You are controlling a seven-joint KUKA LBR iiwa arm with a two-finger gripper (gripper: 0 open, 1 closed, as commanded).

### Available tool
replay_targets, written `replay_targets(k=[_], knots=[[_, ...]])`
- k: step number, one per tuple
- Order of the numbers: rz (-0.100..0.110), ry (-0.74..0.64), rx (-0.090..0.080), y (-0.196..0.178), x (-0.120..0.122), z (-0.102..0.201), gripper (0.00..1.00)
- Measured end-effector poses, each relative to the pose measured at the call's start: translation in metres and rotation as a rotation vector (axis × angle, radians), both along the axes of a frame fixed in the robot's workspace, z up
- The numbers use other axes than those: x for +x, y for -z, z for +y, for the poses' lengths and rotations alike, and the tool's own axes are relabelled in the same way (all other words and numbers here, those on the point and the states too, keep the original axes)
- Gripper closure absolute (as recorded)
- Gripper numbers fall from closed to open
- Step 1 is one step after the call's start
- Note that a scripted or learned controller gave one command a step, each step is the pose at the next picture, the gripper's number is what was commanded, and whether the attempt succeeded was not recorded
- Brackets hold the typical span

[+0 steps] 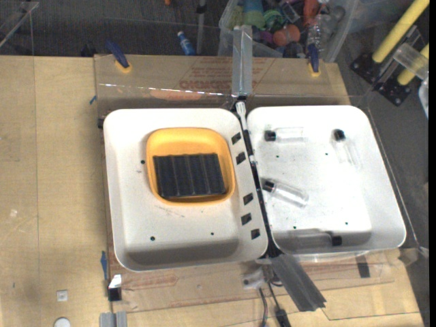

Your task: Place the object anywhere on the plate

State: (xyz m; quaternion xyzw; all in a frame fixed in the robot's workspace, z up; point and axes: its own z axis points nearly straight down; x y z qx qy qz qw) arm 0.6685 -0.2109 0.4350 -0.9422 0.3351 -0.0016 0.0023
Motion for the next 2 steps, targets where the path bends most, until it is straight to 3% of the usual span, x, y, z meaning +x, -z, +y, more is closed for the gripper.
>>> replay_targets(k=[1,2], knots=[[0.000,-0.445,-0.001,0.0008,-0.0003,-0.0007,1.00],[0.000,-0.490,0.000,0.0024,-0.0002,-0.0074,1.00]])
